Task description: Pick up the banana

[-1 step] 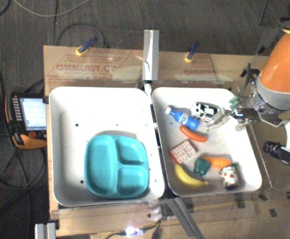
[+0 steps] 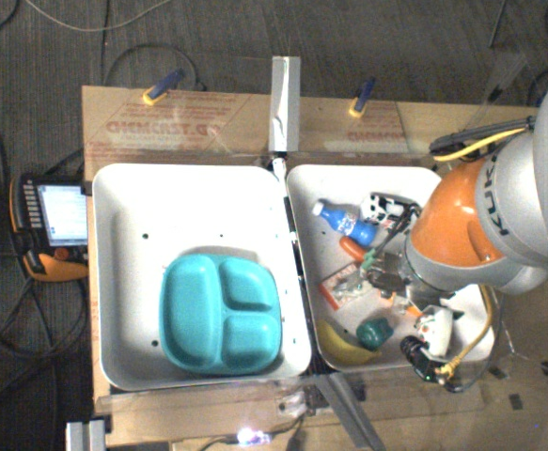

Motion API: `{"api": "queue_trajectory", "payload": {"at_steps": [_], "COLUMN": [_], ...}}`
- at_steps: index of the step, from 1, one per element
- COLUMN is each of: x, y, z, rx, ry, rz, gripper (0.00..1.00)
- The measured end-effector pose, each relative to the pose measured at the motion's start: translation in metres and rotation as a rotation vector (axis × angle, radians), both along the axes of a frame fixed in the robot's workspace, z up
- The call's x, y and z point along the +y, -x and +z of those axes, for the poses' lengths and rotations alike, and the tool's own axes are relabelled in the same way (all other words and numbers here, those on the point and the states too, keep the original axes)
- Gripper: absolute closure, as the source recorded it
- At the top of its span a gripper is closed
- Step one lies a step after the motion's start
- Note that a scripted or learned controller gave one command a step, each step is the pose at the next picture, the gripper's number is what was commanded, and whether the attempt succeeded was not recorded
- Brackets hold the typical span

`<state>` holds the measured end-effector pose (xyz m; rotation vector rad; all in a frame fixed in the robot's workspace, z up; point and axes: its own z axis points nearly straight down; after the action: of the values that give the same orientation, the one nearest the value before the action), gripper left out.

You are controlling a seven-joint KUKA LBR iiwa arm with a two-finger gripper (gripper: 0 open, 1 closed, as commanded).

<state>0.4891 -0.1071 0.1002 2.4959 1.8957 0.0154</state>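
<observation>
Camera view: right bin point(image 2: 304, 216).
Banana: the banana point(image 2: 341, 344) lies at the bin's near wall, beside a green object point(image 2: 375, 332).
Pincer: the gripper point(image 2: 383, 275) is above the banana, apart from it; cannot tell its state.

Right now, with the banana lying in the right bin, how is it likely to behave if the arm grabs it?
The banana looks curved and smooth, so it may slip or pivot in a pinch. It lies against the right bin's near wall beside a dark green object, so it will probably be awkward to straddle and may slide along the wall.
</observation>
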Motion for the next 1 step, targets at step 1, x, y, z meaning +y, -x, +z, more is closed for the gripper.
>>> {"api": "queue_trajectory", "payload": {"at_steps": [1], "x": [0.0171], "y": [0.0052], "z": [0.0827], "rx": [0.014], "ry": [0.001], "rz": [0.401], "gripper": [0.00]}}
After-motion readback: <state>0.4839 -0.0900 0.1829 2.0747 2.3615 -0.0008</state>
